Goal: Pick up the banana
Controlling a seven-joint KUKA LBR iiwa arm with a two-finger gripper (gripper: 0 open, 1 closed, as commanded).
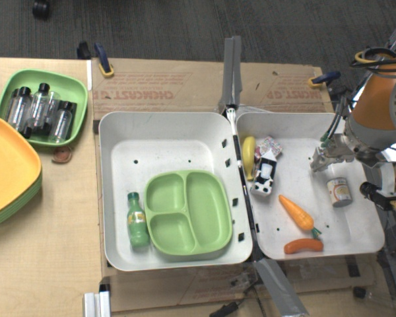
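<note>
Banana (249, 156) lies untouched against the right bin's (356, 246) left wall. Gripper (321, 160) stands well apart toward the right side, holding nothing visible; finger state cannot be told. Approach and grasp remain.

— We see smooth, faintly glossy white plastic bins (112, 177) and a matt green plastic tray (187, 211).

— We also see brown cardboard (165, 88) in the upper middle, and a shiny metal can (339, 192) at right.
</note>
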